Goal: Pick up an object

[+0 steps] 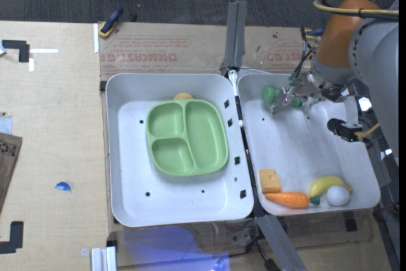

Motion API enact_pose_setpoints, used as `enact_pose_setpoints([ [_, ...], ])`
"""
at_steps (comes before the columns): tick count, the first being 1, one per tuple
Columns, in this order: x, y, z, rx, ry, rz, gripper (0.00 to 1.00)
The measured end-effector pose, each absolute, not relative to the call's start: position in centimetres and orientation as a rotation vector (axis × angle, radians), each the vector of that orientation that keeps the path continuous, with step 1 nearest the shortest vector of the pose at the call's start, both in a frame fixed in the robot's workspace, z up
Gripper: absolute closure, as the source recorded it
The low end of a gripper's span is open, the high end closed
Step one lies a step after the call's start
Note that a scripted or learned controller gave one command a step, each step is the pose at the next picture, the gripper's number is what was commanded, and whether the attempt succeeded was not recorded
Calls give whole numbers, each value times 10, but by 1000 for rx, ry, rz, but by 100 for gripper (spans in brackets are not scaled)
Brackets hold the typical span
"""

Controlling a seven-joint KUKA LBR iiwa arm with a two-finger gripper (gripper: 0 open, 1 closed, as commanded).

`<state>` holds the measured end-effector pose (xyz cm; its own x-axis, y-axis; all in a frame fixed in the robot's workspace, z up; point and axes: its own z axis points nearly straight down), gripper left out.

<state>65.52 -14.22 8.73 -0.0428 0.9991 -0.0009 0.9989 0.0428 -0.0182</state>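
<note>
Camera view: approach step in hand, jaws [288, 98] low in the right bin [304, 155] at its far left corner, beside a small green object [271, 94].

Whether the jaws are parted or closed cannot be told at this size, and nothing is seen between them. The green object lies just beside the tip, contact uncertain. Judged next: close squarely on it, then lift clear of the bin wall. Other candidates, a carrot [288, 199], banana [327, 184], white egg [338, 196] and orange block [270, 180], lie along the near edge, well apart from the arm.
</note>
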Motion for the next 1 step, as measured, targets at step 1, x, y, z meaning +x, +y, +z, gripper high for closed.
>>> enact_pose_setpoints([
  [1, 659, -149, 90, -1978, -2436, 6, 0],
])
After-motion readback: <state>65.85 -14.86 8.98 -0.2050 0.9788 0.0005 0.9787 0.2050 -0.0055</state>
